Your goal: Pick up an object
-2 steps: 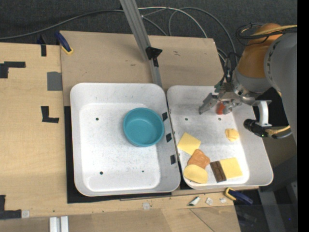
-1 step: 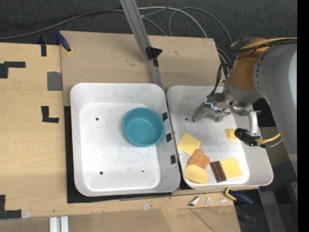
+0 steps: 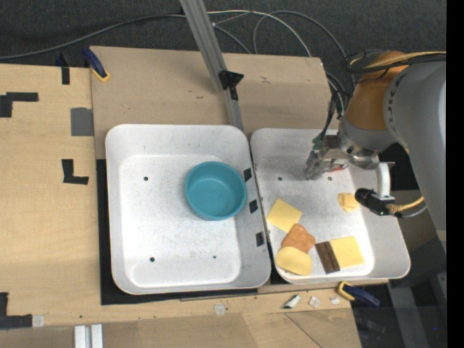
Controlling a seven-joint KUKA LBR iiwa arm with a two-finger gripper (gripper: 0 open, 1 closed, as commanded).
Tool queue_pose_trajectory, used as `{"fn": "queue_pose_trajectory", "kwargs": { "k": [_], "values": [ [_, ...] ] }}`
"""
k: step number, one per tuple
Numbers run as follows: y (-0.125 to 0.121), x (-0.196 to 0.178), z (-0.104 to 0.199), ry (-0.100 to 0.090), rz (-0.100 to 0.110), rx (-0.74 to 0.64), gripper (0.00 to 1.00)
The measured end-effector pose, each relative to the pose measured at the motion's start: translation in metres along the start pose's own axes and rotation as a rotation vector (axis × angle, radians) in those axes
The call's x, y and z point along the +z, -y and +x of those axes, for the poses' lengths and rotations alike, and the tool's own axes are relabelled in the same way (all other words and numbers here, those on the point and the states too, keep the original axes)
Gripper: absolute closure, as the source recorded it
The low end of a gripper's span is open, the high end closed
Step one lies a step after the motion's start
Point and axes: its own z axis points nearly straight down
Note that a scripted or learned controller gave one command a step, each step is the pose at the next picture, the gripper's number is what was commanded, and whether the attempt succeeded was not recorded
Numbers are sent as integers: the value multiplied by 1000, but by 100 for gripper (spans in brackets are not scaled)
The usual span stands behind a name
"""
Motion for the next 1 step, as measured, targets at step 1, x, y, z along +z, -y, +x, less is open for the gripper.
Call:
{"fn": "queue_pose_trajectory", "kwargs": {
  "k": [1],
  "values": [
    [-7, -45, -1, 0, -6, 2, 100]
  ]
}}
